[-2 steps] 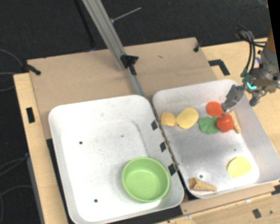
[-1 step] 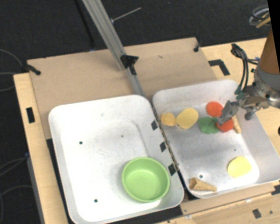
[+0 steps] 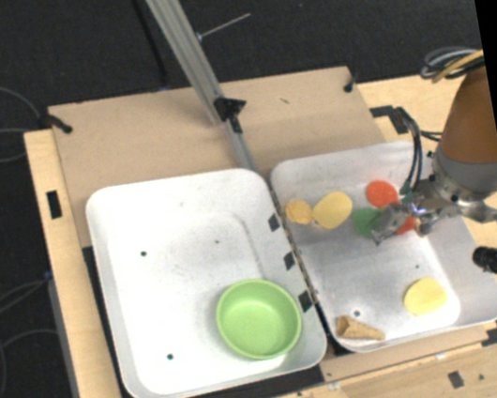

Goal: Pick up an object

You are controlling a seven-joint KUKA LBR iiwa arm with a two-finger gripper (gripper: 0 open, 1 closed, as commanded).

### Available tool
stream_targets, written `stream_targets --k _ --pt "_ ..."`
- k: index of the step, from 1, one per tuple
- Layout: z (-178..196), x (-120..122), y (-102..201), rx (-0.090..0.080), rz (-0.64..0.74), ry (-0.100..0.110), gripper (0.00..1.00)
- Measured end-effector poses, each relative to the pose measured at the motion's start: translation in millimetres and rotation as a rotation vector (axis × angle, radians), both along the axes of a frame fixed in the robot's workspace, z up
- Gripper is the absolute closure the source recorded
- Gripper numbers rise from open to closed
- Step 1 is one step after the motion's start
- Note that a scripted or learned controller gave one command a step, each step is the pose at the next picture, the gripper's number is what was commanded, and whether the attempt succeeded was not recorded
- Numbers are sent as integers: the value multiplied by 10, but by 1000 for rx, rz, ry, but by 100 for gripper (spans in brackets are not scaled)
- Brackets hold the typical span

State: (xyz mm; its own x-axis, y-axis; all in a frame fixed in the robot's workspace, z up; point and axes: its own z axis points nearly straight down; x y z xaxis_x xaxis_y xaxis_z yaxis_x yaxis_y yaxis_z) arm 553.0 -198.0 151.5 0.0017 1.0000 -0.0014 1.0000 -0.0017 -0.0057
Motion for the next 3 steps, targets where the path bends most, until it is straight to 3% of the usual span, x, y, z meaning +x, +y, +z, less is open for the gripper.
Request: stream_targets --k 1,2,3 --pt "-525 -8 -18 -1 0 -3 0" --pt "-385 13 -18 0 -4 -11 100" --pt "94 57 -111 0 -4 -12 100"
